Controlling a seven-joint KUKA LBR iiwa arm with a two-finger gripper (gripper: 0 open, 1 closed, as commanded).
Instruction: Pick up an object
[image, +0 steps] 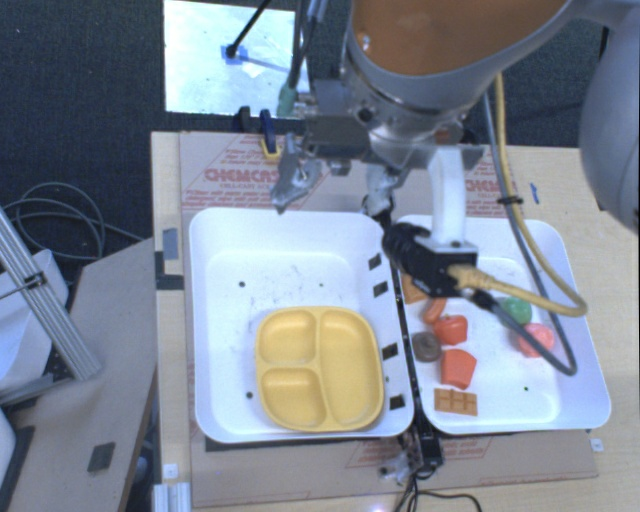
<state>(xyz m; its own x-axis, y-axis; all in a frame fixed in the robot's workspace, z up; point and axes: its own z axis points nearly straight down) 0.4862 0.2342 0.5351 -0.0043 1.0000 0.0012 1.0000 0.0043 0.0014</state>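
My gripper (332, 192) hangs over the far rim of the left bin (225, 300), with the grey arm and its orange band above it. One finger (290, 185) and the other (375, 198) stand wide apart, open, with nothing between them. A yellow divided plate (320, 367) lies in the near half of the left bin. In the right bin (570, 380) lie a red-orange piece (451, 328), an orange block (458, 367), a brown waffle square (455, 402), a grey-brown disc (427, 346), a green item (517, 310) and a pink one (535, 340).
A black clamp (425, 258) and yellow and grey cables (520, 295) hang from the arm over the right bin's far left part. Cardboard (230, 175) lies under both bins. A metal rail (40, 300) stands at the left.
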